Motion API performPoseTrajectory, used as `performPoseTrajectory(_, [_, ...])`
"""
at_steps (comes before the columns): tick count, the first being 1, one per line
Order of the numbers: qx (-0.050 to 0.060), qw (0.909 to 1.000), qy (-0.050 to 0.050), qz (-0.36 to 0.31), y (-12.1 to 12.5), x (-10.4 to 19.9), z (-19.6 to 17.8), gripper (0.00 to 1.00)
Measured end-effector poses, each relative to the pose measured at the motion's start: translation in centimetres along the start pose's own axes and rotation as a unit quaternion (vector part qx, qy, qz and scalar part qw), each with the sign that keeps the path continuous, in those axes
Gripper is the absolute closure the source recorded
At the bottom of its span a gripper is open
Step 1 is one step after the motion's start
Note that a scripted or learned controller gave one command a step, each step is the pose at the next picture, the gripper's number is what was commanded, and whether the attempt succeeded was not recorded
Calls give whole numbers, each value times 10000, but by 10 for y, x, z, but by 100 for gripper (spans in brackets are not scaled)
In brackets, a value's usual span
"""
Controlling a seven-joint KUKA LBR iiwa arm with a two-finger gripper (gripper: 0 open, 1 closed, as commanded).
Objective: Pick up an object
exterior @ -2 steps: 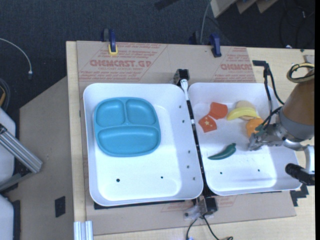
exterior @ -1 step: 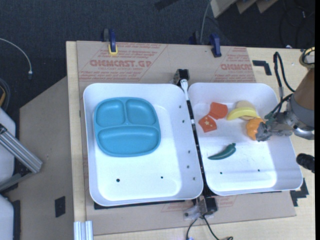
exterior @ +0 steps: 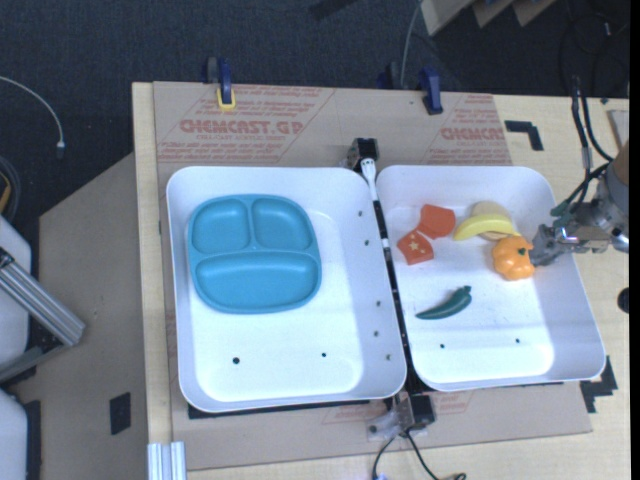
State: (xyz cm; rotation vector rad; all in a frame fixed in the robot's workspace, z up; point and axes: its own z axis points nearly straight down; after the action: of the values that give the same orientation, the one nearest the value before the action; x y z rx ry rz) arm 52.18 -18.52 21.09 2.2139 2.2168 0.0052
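The orange pepper (exterior: 513, 258) lies in the right bin (exterior: 560, 363), near its right edge, and touches the yellow banana (exterior: 485, 227) behind it. The tool (exterior: 548, 245) is just beside the pepper on the right; whether its fingers are spread or pressed together I cannot tell, because they are small and blurred. The round pepper may roll away if one finger pushes it first, or the banana may be pushed or caught together with it. Two red pieces (exterior: 427, 233) lie nearer the bin's left edge, and a green chili (exterior: 445, 304) lies toward its front edge. The arm is cut off at the picture's edge. The left bin (exterior: 290, 378) carries a blue divided plate (exterior: 255, 254).
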Motion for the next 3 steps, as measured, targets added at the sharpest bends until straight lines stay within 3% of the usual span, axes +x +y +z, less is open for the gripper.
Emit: performPoseTrajectory(3, [31, 10000, 24, -22, 32, 133, 0, 100])
